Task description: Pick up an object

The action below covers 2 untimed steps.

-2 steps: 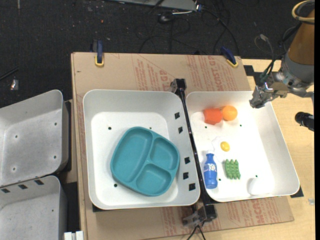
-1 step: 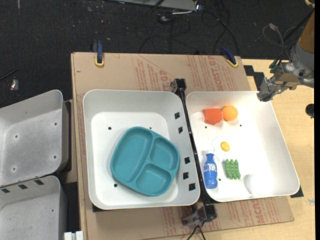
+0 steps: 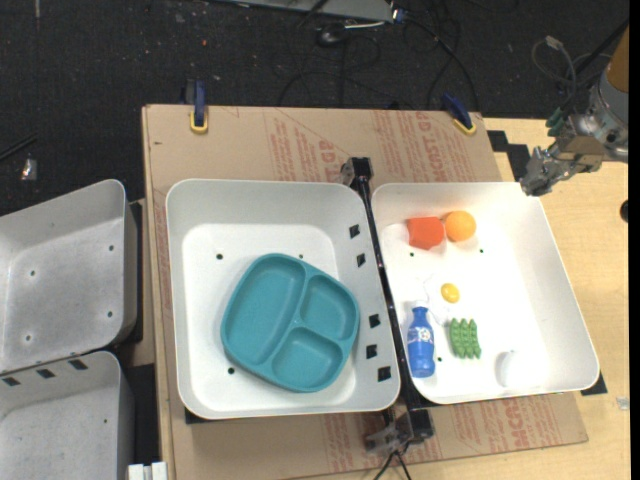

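Blue bottle [image 3: 421,341] in your right bin looks light and slippery; grip its body, though I cannot tell how the gripper [image 3: 538,175] stands.

This is a robotics lab. A brown cardboard sheet [image 3: 300,133] is clamped at its far edge by blue-and-yellow spring clamps [image 3: 198,108]. Loose black cables [image 3: 440,38] trail over the dark speckled floor [image 3: 90,58] beyond.

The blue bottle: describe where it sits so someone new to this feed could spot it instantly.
Start at the right-hand white bin, the one holding the small items. Look along its left wall near the front edge: the blue bottle lies there, just left of a green knobbly piece and below a small yellow ball. It is the only blue item in that bin, with a white label.
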Each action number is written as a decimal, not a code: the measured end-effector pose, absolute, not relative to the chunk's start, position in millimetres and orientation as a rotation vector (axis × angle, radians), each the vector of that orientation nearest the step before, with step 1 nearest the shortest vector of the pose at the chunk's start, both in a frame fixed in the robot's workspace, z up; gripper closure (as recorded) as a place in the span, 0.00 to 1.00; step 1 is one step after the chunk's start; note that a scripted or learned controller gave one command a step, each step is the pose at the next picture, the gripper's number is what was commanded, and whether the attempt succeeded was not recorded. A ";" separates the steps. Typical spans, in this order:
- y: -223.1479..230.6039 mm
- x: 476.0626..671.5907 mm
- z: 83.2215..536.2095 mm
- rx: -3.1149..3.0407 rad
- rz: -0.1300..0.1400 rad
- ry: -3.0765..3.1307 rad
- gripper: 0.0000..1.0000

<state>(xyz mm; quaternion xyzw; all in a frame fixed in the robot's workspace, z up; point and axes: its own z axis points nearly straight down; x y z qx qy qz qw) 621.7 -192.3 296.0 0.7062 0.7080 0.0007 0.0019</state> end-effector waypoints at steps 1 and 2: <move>-136.2 624.8 277.6 2.214 0.000 2.231 1.00; -77.5 623.7 261.9 2.214 0.000 2.231 1.00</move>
